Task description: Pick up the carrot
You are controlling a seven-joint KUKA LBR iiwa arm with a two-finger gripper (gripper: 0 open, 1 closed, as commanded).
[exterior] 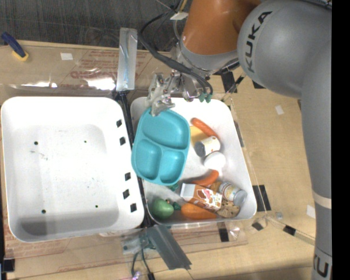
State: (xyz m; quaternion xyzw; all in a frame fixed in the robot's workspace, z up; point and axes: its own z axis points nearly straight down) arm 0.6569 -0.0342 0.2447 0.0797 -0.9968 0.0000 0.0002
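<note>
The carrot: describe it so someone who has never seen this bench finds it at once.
Take the right-hand white bin, the one crowded with items. Along its near wall, beside a green round fruit in the corner, lies the carrot. It is long, orange and tapered, lying flat just below a labelled bottle; a similar orange piece lies by the far wall.

A: What does the robot look like?
B: A thick, rounded grey arm [291, 51] with "KUKA" in dark letters, and an orange band [213, 16] above the wrist.
A: Anything else?
B: Black cables [157, 54] loop beside a bare-metal hand [163, 95].
</note>
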